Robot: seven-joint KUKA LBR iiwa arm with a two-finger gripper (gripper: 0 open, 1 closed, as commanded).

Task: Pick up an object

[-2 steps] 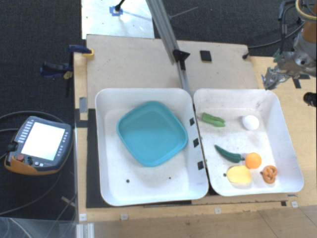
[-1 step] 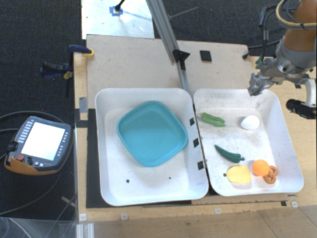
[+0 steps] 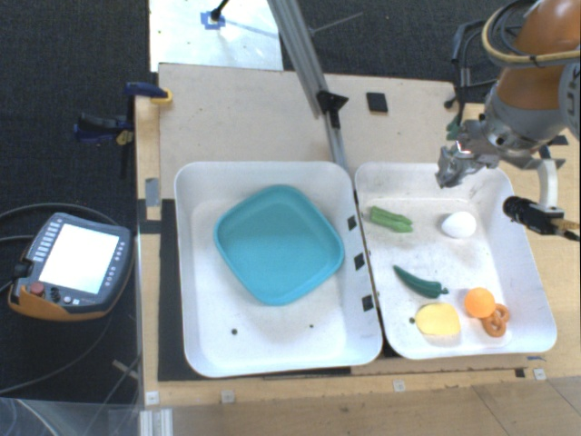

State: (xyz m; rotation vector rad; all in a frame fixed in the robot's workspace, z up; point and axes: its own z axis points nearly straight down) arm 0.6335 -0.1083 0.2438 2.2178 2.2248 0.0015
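Dark carpet surrounds a pale wooden worktop [image 3: 245, 116] that carries two shallow white bins side by side. In the left white bin [image 3: 195, 334] lies a turquoise square plastic plate [image 3: 279, 243], turned cornerwise and taking up much of the floor. The right white bin [image 3: 526, 289] holds several small pieces: a light green bean-pod toy [image 3: 389, 218] near the upper left, a white egg-shaped object [image 3: 458, 224] to the right of it, a dark green curved pepper-like toy [image 3: 419, 282] near the middle, a yellow rounded piece [image 3: 438, 320] below that, and an orange ball [image 3: 479, 302] touching a small brown pretzel-shaped toy [image 3: 496, 322] at the lower right. The grey arm with the orange band [image 3: 536, 44] comes in from the right, and its gripper [image 3: 451, 169] hangs over the upper edge of the right bin, above and just beside the white egg-shaped object, apart from it. Whether the jaws are apart or together cannot be told, and nothing is seen between them. A teach pendant with a bright screen [image 3: 73, 263] rests on the carpet at the left, and blue clamps [image 3: 104, 127] grip the worktop's left edge.
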